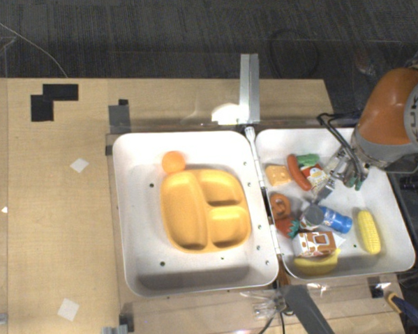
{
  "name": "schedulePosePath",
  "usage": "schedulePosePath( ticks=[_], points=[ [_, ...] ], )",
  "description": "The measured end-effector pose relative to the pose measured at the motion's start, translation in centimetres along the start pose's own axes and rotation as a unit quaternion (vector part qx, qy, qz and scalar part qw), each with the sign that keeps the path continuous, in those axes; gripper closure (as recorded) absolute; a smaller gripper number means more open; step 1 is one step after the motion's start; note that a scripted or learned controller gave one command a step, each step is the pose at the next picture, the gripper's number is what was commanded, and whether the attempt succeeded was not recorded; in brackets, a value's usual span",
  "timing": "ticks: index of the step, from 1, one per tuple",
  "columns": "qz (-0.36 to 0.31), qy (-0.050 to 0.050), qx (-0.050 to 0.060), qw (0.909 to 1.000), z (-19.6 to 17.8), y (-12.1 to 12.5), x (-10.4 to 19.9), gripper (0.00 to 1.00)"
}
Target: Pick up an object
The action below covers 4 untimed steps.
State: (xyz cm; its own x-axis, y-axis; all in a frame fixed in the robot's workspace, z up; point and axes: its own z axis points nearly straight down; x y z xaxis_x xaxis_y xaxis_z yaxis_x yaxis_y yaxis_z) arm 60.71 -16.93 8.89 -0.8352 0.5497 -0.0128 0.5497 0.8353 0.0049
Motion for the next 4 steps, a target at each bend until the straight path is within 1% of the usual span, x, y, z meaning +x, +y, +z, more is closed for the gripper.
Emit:
schedulePosePath(
  ticks=[1,2,3,4],
  points=[
    [0.126,0.001,0.000,0.9920,0.1,3.6,-2.3,0.00],
    [0.316,0.002,0.002,0.9487,0.2,4.4,-1.4,0.00],
    [0.471,0.003,0.003,0.8824,0.2,7.0,-0.3,0.00],
    [0.467,-0.001,0.000,0.8844,-1.2,7.1,-0.6,1.00]
  ],
)
